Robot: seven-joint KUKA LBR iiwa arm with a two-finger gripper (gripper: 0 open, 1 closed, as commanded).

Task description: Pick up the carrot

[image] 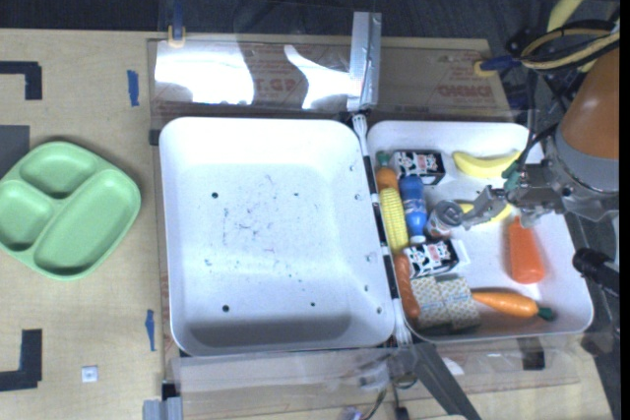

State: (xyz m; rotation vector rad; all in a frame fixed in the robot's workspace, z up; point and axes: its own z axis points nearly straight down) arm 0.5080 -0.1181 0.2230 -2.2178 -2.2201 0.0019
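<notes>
The carrot [504, 304], orange with a small green stub at its right end, lies flat along the front wall of the right bin [571, 315]. My gripper [467, 212] hangs over the middle of that bin. It is behind and a little left of the carrot, apart from it, and close to a blue bottle [412, 209] and the banana [484, 163]. The grey arm with its orange band [595, 123] reaches in from the right.
The right bin is crowded: corn cob [393, 217], two cow-patterned cartons [431, 259], a speckled pad [445, 301] touching the carrot's left end, and a stubby orange piece [526, 252] just behind it. The left bin [187, 152] sits beside it. A green divided plate [65, 208] lies far left.
</notes>
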